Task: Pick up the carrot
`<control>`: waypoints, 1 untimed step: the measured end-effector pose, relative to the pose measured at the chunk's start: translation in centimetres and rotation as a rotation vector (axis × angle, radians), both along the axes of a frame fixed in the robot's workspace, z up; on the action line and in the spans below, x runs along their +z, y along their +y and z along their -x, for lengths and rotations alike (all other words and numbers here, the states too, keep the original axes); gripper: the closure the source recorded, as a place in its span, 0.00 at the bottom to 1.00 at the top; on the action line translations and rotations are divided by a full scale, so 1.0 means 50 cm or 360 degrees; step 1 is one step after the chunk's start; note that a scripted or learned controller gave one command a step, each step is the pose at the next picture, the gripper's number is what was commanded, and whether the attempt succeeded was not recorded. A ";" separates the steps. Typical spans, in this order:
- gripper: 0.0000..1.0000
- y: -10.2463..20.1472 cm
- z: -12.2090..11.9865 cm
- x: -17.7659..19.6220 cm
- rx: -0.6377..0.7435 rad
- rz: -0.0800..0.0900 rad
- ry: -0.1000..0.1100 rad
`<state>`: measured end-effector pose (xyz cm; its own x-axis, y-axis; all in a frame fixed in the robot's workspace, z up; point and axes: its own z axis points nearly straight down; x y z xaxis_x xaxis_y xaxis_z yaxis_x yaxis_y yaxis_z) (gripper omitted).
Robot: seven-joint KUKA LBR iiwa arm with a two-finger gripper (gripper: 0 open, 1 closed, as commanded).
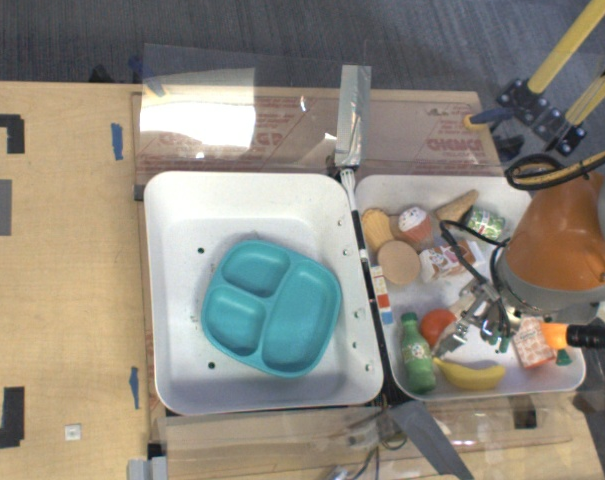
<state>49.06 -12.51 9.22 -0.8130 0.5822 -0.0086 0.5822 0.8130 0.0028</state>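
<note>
While jaws hang low in right white plastic bin (572, 376), two-finger gripper (460, 330) spread unclear, cannot tell; small orange carrot (555, 334) lies right of jaws, beside carton, apart, ungrasped; yellow banana (472, 373) just below.

Claw (469, 320) over right bin (572, 380), carrot (558, 334) beside arm, banana (471, 373)

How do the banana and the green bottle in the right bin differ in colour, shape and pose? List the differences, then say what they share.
Colour: the banana is yellow; the green bottle is green with a pale label.
Shape: the banana is curved with tapered ends; the bottle is straighter and rounder.
Pose: the banana lies crosswise along the bin's near edge; the bottle lies pointing away from that edge.
Shared: both lie in the right bin, close together at its near left corner.
</note>
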 end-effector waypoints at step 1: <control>1.00 0.049 0.009 0.000 0.0488 0.0012 -0.0018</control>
<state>48.63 -10.04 9.22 -0.9506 0.3096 -0.0224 0.3097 0.9508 0.0013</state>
